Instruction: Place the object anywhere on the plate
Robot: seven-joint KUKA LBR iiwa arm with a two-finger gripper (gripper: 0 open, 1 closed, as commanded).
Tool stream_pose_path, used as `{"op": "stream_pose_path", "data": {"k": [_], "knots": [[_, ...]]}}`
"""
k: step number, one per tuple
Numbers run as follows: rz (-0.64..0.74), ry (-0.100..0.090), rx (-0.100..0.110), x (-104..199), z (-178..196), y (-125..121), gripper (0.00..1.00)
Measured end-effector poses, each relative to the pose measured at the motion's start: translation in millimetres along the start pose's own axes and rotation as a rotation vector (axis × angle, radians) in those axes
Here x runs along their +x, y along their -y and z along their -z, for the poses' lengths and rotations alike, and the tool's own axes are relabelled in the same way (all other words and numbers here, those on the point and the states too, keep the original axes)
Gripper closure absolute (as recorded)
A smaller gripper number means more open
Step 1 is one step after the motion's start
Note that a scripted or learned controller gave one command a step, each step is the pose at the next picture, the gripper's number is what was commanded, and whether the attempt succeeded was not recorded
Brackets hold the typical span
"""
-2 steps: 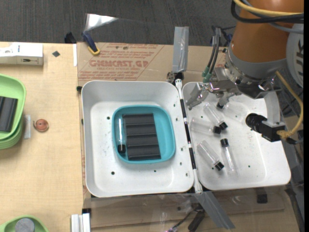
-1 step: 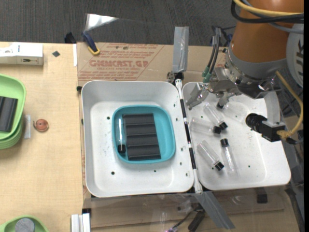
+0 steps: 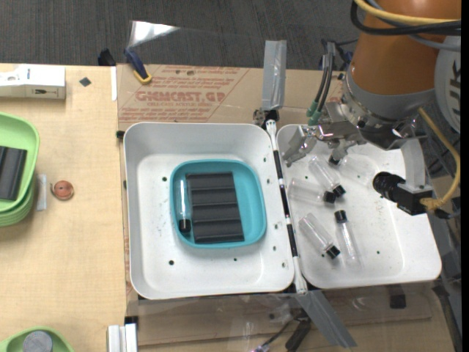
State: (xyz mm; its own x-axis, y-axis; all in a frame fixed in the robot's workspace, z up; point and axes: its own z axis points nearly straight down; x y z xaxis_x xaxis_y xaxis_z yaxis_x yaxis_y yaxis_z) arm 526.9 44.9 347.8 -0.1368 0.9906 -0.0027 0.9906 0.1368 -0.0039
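A pale wooden bench (image 3: 66, 270) fills the lower left, toward eight o'clock; dark grey carpet (image 3: 183, 13) runs along twelve o'clock.

The arm (image 3: 410, 42) is cut off by the top and right edges. The fingers of the hand (image 3: 331, 139) are too blurred to read. At the left edge a green tray (image 3: 16, 169) is cut off, and a grey lid (image 3: 33, 341) at the near-left corner.

We are seeing bright, even overhead light. Soft shadows are lying inside the left bin (image 3: 139, 218). Glare is washing out the right bin (image 3: 410, 248). Focus is holding sharp throughout.
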Motion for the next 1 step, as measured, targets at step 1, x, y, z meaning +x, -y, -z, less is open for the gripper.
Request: {"op": "stream_pose_path", "data": {"k": [1], "knots": [[0.000,0.000,0.000,0.0,0.0,0.0,0.00]]}}
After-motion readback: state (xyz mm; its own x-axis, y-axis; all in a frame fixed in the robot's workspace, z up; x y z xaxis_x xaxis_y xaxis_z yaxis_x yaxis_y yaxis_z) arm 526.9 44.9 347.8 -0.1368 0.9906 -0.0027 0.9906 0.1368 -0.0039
